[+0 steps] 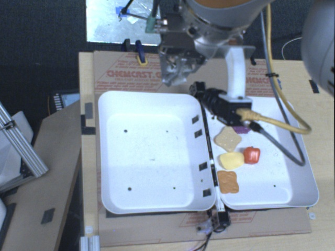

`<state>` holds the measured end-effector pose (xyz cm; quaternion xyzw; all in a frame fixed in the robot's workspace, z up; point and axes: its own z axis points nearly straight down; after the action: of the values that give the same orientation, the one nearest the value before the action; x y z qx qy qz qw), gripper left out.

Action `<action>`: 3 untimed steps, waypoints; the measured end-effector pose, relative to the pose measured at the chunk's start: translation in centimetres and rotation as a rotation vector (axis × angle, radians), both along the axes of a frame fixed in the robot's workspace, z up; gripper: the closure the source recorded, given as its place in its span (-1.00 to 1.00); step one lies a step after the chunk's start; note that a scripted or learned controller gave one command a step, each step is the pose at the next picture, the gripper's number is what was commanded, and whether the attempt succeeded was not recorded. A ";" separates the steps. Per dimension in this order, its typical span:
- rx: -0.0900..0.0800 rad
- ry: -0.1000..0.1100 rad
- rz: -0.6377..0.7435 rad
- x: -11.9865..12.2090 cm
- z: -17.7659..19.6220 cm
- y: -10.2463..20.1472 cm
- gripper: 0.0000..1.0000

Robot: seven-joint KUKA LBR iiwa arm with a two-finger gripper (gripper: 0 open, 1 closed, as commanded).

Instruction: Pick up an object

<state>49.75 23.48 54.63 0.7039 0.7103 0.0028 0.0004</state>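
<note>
Hanging over the back rim of the bins, gripper (175, 69) sits above the cardboard (120, 72), near the left bin's (152, 150) far right corner. Can't tell its state, blurred and partly hidden by the wrist. Nothing visibly held. Objects all in right bin (282, 187), clustered by the divider: tan slice (228, 138), yellow piece (231, 160) just below it, red piece (252, 155) beside the yellow one, brown piece (227, 182) nearest the front. Black fitting (222, 107) and yellow cable (277, 122) lie across that bin's back.
</note>
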 end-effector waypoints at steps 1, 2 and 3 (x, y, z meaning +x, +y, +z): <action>0.000 0.001 0.001 0.0 -0.1 0.0 -1.00; 0.002 -0.001 0.005 0.0 1.1 0.0 1.00; 0.001 0.000 0.006 0.0 1.0 0.1 -1.00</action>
<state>49.75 23.53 55.68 0.7018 0.7124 0.0033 0.0001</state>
